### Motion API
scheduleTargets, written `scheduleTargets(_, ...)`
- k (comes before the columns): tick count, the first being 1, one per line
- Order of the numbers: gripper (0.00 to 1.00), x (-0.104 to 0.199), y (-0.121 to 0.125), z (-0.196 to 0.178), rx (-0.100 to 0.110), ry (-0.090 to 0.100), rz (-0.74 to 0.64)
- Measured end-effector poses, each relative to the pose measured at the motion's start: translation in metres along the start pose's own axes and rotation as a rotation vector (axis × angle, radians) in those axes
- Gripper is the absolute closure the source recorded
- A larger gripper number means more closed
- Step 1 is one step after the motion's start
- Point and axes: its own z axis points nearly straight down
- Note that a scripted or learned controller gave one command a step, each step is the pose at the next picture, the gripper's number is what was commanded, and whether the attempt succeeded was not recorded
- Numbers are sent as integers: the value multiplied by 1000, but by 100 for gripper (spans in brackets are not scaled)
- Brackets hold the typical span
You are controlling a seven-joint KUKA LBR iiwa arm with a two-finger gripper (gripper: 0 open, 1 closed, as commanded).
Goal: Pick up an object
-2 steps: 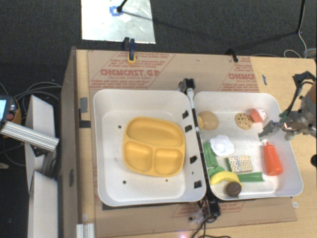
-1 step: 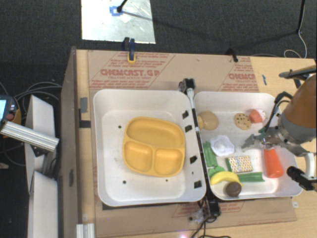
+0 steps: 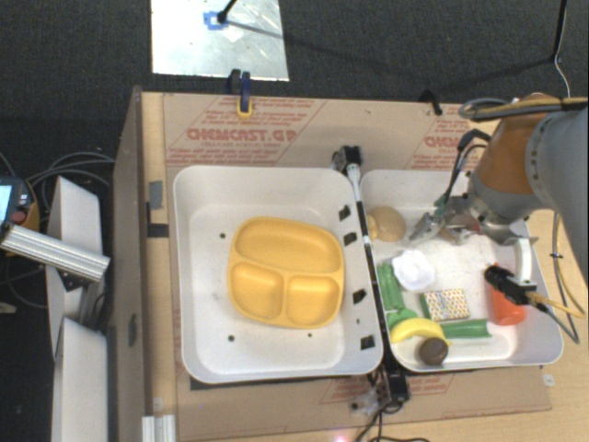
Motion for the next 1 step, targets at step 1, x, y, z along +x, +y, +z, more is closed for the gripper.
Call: scheduleTargets(1,0,-35,49,-143,-12,-9,6)
